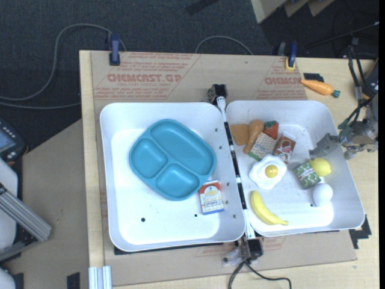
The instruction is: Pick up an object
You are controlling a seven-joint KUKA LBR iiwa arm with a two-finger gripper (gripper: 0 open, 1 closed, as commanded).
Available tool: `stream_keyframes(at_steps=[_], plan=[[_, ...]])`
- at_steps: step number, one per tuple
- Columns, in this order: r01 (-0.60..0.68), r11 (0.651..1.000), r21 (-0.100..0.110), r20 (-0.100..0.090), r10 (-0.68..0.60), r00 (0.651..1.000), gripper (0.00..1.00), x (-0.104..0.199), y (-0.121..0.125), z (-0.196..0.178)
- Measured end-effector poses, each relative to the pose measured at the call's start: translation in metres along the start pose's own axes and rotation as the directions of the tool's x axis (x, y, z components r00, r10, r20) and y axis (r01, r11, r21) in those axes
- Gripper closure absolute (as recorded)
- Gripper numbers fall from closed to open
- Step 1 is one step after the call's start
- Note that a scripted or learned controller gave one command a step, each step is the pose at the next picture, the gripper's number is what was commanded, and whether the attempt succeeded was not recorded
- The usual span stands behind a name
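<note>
**Arm at 3 o'clock edge of toy-food bin**

Bench [90, 161] of tan board w/ red print carried two white bins. Left bin [120, 221] held a blue divided plate [172, 159] and a small carton [211, 197] at its 5 o'clock. Right bin [343, 212] held a fried egg [268, 173], banana [266, 209] at 6, lemon [321, 167], white egg [322, 193]. Gripper [328, 142] sat at the bin's 3 o'clock, just above the lemon; can't tell its opening or any hold.

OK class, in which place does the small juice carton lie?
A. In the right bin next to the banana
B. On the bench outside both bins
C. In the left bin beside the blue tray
C: the juice carton lies in the left bin, at the blue tray's lower right corner.
</note>
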State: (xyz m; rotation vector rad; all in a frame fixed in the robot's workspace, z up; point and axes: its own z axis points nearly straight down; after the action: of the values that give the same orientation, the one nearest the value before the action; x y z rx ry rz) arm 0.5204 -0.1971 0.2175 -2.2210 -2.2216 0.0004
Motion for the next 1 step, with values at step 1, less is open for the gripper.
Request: stream_keyframes(at_steps=[1], plan=[[0.003, 1.0, -0.004, 0.003, -0.003, 1.0, 0.0, -0.0272, 0.0787, 0.0824]])
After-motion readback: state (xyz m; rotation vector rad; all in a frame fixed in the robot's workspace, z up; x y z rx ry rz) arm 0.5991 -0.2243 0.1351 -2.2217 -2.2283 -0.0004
